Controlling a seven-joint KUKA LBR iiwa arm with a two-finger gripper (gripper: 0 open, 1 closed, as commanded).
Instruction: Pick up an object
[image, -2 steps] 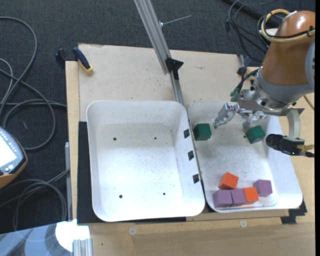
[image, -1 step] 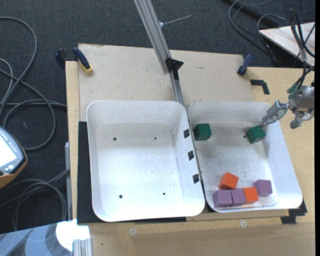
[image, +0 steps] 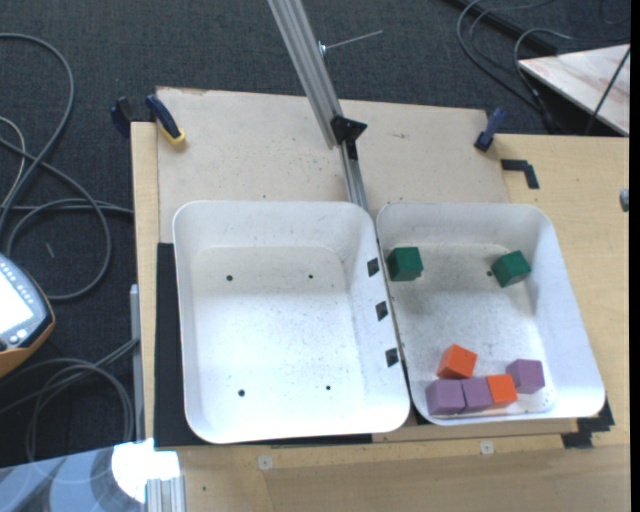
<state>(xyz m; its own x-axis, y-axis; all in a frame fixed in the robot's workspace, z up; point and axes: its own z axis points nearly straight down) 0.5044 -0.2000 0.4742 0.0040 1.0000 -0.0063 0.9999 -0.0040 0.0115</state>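
So we've got two white bins side by side, and all the candidates sit in the right bin (image: 570, 300); the left bin (image: 200, 260) is just speckled white floor. Far end of the right bin has two green cubes, one at far left (image: 405, 264) and one at far right (image: 511, 268), well apart from each other and from everything else. Near end is a cluster: an orange cube (image: 458, 362) sitting a bit tilted, then a row hard against the near wall, purple cube (image: 447, 396), another purple cube (image: 477, 393) and a small orange block (image: 501, 389) touching one another, with one more purple cube (image: 526, 375) just beside them. To us they look like light, stiff blocks with flat faces, probably foam or wood, nothing fragile, maybe a bit prone to skidding on the smooth bin floor. We'd go for a green one, pinching two opposite flat sides straight from above, since there's room all around. The packed row leaves no space for fingers. As for the claw, we can't tell its state from here.
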